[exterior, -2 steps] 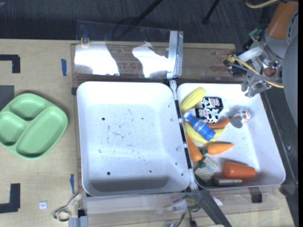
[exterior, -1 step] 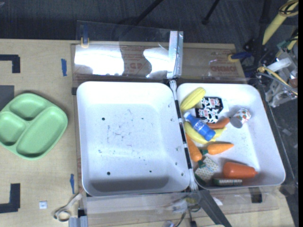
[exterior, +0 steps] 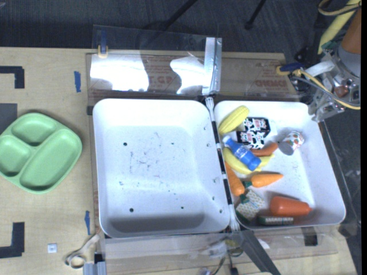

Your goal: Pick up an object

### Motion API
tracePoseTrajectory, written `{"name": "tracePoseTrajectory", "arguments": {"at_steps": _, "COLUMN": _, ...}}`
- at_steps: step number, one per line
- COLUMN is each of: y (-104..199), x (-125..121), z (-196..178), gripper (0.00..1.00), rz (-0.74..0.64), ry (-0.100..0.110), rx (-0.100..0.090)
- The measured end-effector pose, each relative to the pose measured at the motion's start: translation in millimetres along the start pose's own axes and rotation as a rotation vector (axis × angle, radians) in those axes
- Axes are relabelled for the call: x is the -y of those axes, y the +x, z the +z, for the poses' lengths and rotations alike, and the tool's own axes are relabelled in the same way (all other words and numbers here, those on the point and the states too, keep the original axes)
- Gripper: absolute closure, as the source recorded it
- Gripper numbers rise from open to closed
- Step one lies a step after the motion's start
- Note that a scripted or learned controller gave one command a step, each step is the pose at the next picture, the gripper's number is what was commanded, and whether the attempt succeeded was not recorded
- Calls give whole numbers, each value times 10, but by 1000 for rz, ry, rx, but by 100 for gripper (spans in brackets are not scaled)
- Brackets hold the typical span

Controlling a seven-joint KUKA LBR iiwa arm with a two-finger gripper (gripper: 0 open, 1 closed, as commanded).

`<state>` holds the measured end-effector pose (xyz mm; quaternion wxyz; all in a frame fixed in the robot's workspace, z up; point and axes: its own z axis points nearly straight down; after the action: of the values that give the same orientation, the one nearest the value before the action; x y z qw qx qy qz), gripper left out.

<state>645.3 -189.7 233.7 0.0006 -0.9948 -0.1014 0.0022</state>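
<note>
The right bin (exterior: 321, 176) holds a pile of small items along its left side. At the top lie a yellow corn-like toy (exterior: 234, 119) and a black-and-white patterned box (exterior: 254, 130). Below them are a blue bottle (exterior: 237, 151), a yellow banana (exterior: 243, 162) and an orange carrot (exterior: 266, 179). A larger red-orange piece (exterior: 289, 206) and a checkered packet (exterior: 250, 204) rest near the front. A grey and white ball-like toy (exterior: 291, 142) lies apart, toward the middle. My gripper (exterior: 322, 110) hangs over the bin's far right corner, above and away from the pile.
The left bin (exterior: 155, 165) adjoins the right one, with a metal divider strip (exterior: 211, 67) behind their joint. A green divided plate (exterior: 37, 152) lies on the wooden bench at far left. Yellow and blue cables trail from the arm (exterior: 344, 73) at upper right.
</note>
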Motion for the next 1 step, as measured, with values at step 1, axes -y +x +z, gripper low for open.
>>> {"name": "tracePoseTrajectory", "arguments": {"at_steps": 1, "y": -5, "x": -306, "z": -341, "gripper": 100, "rz": 1, "ry": 0, "rx": -1}}
